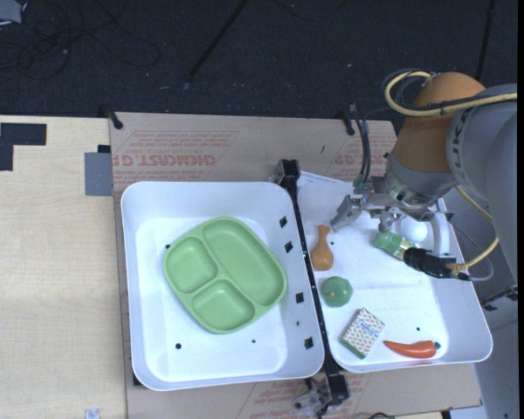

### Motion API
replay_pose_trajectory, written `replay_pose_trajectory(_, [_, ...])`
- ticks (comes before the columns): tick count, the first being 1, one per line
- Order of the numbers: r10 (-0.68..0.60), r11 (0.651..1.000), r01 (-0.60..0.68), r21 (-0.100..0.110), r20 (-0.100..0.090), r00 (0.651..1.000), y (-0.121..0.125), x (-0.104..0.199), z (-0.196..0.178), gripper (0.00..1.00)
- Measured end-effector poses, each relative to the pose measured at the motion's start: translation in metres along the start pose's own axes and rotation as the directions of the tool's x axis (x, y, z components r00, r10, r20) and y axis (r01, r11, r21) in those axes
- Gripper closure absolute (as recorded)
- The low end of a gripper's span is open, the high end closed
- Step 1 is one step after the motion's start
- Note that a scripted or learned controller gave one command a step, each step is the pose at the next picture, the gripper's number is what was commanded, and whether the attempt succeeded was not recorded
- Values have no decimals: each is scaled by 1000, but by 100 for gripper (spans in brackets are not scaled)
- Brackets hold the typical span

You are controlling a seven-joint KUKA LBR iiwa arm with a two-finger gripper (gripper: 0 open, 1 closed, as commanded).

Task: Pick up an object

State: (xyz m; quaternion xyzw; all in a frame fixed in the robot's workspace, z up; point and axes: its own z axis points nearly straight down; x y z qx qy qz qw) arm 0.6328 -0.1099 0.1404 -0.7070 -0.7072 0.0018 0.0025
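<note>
While the gripper hovers at the right bin's twelve o'clock, I cannot tell its state.

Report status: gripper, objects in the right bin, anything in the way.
Gripper low over right bin, far end, by a green-and-white item; grip unclear. Gourd, green ball, small box, red pepper lie loose. Nothing blocking.

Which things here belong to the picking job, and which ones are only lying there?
For the job:
- tool
- green object right under the tool
- orange gourd-shaped toy
- green ball
- patterned small box
- red-orange chili
- right bin

Just lying there:
- green divided plate
- left bin
</note>
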Motion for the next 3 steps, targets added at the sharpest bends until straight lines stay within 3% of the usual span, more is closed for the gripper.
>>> replay_pose_trajectory(1, [1, 1000, -1, -3, 0, 1000, 0, 2, 51, 0])
replay_pose_trajectory(2, [5, 1000, -5, -1, 0, 1000, 0, 1, 41, 100])
replay_pose_trajectory(3, [1, 1000, -1, -4, 1, 1000, 9, -1, -9, 100])
